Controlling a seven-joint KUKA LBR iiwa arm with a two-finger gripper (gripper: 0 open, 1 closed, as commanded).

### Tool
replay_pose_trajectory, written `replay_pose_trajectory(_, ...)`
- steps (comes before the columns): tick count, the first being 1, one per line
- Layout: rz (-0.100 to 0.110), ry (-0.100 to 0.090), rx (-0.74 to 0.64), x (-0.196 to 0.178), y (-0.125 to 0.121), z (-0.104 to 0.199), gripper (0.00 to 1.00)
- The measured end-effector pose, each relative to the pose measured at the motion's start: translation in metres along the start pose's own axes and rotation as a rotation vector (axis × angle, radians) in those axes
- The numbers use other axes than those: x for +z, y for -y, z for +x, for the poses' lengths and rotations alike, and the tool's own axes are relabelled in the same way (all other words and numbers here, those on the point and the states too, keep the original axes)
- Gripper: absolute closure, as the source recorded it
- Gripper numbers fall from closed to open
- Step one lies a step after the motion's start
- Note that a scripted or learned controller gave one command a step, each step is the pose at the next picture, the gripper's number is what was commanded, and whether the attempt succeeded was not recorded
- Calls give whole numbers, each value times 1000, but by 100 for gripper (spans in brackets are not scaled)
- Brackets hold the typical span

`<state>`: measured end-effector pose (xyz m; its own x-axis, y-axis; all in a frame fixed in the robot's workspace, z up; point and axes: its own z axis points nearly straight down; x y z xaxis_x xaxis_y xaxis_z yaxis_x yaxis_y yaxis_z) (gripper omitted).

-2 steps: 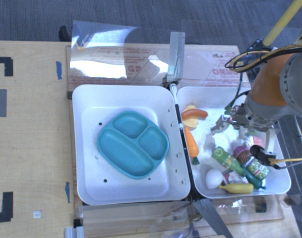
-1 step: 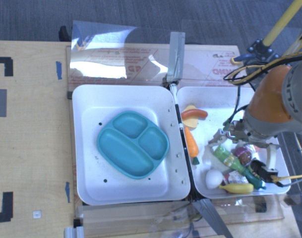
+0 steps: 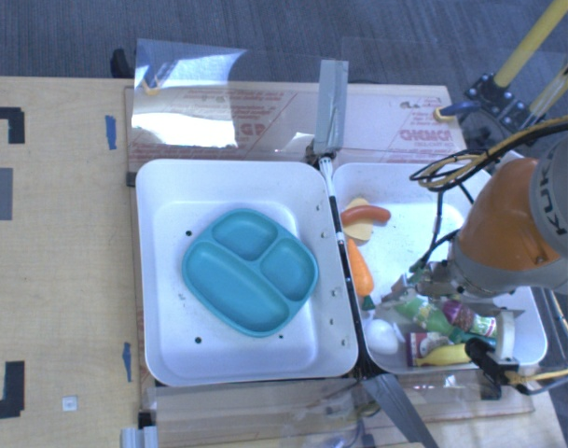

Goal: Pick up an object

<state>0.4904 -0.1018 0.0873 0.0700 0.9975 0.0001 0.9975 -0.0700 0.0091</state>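
One blue plate (image 3: 251, 271), one carrot (image 3: 359, 269), one egg (image 3: 381, 336)

Grey arm (image 3: 554, 203), broad orange band (image 3: 507, 227), black cables looping above, dark lettering

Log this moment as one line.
arm over right bin | gripper low among clutter | blue plate in left bin

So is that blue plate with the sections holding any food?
Empty. The blue plate lies flat in the left bin, and all three of its sections show bare blue.
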Motion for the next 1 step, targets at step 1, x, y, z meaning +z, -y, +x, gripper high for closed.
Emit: replay_pose_trajectory(1, 4, -1, -176, -98, 7, 21, 0)
